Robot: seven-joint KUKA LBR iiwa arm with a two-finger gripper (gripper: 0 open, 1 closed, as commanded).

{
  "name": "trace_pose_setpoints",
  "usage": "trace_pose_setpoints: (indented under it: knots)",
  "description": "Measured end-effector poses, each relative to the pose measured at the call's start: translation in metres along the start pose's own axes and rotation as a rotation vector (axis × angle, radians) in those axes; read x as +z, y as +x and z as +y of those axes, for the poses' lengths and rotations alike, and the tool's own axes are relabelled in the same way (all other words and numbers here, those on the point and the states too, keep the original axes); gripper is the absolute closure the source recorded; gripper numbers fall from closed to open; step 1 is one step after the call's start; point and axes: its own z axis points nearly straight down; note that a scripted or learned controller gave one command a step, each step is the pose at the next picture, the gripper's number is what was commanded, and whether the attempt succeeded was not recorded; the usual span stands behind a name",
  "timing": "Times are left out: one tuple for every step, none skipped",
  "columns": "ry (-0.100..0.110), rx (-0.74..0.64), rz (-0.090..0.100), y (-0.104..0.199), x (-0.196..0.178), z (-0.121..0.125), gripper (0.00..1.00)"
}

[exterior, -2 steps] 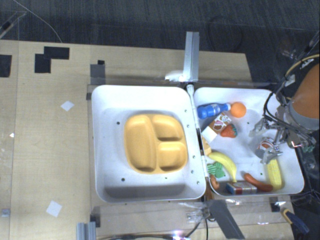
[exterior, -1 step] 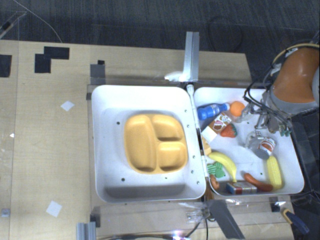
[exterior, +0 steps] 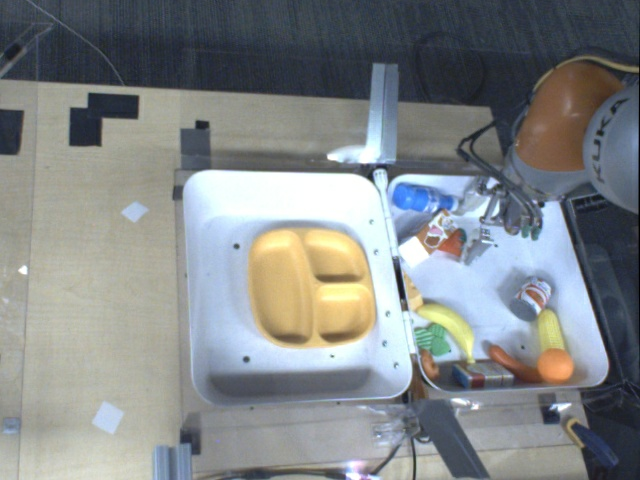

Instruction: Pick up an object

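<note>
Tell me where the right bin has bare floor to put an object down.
The right bin is bare in its middle, between the end effector above, banana left, and can right. Its lower edge is crowded.

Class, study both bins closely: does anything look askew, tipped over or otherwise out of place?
Mildly. In the right bin the small can and the blue bottle lie on their sides, and the banana, corn cob and carrot crowd its near edge. The yellow divided tray sits slightly skewed in the left bin. Nothing looks spilled or broken.
</note>
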Motion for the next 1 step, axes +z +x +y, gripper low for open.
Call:
trace_pose_setpoints:
  knots:
    - [0.002, 0.122, 0.005, -0.0087, 0.0021, -0.0547, 0.00]
